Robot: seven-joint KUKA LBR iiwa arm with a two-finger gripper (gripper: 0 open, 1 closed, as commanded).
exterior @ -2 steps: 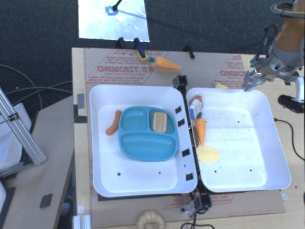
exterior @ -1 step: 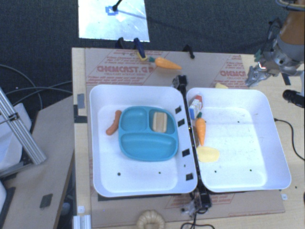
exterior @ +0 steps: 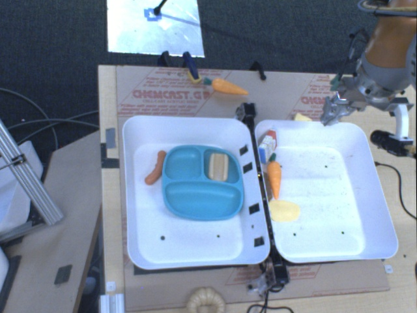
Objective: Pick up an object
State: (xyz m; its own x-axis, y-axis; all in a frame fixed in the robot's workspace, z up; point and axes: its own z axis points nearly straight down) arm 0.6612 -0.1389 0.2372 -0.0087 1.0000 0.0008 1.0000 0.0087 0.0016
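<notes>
Hovering fingers [exterior: 331, 115] above right bin's [exterior: 365, 240] far rim, opening unclear, nothing visibly held

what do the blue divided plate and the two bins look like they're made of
Blue divided plate: likely molded plastic, matte, one even colour with rounded compartment walls. Left bin and right bin: probably thin formed plastic, smooth white, with softly rounded rims and corners; a coated metal cannot be ruled out.

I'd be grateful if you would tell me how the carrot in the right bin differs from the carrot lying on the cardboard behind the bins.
The carrot in the right bin lies inside, near the bin's left wall, pointing up and down the view; the carrot on the cardboard lies outside both bins, running sideways. The first has a yellow piece at its lower end; the second lies apart. Both are orange with green tops.
</notes>
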